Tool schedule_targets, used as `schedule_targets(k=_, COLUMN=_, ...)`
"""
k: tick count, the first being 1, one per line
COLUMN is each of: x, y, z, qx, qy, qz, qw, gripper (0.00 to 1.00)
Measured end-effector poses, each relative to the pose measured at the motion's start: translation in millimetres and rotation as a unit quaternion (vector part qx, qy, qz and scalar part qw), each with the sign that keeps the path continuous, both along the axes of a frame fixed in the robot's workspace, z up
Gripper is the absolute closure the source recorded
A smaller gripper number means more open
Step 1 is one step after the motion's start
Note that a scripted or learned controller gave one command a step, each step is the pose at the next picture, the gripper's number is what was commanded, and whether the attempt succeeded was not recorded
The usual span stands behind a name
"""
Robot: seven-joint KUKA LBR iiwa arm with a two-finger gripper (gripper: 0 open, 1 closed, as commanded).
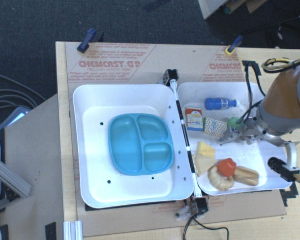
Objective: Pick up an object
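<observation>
so the arm comes in from the right edge of the frame, orange band showing, and its gripper is down inside the right bin, roughly mid-bin. honestly can't tell whether it's apart or together, it's just a dark blurry tangle from this angle, and i can't see anything held in it

stuff in the right bin: a blue bottle lying on its side near the top, a small red and white carton below and left of it by the bin's left wall, and a patterned pouch just right of the carton, near the gripper's left side. there's a green bit right above the gripper, touching or almost, hard to say. lower down, a yellow wedge like cheese, then in the lower part of the bin a red piece sitting on a tan bagel-looking thing, with a bread roll just right of them

left bin fills the middle of the frame and has a teal divided plate lying flat in it
</observation>
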State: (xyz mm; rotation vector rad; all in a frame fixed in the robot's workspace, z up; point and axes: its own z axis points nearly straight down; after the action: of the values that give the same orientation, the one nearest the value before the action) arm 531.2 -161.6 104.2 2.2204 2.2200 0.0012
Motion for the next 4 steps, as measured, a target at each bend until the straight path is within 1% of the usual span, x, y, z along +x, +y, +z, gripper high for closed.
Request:
schedule_targets(k=1, x=10.2, y=67.1, z=-20.0, qx=0.0013, qy=0.002, qz=0.001, qw=1.0, gripper=0.0)
schedule_targets(k=2, x=10.4, y=66.5, z=-9.9, qx=0.0009, qy=0.002, qz=0.0, qw=1.0, gripper=1.0)
schedule_targets(k=3, x=10.3, y=66.5, z=-10.0, qx=0.001, qy=0.002, qz=0.0, qw=1.0, gripper=0.0)
schedule_targets(k=4, x=10.6, y=66.6, z=-0.2, qx=0.001, qy=0.001, qz=0.0, qw=1.0, gripper=1.0)
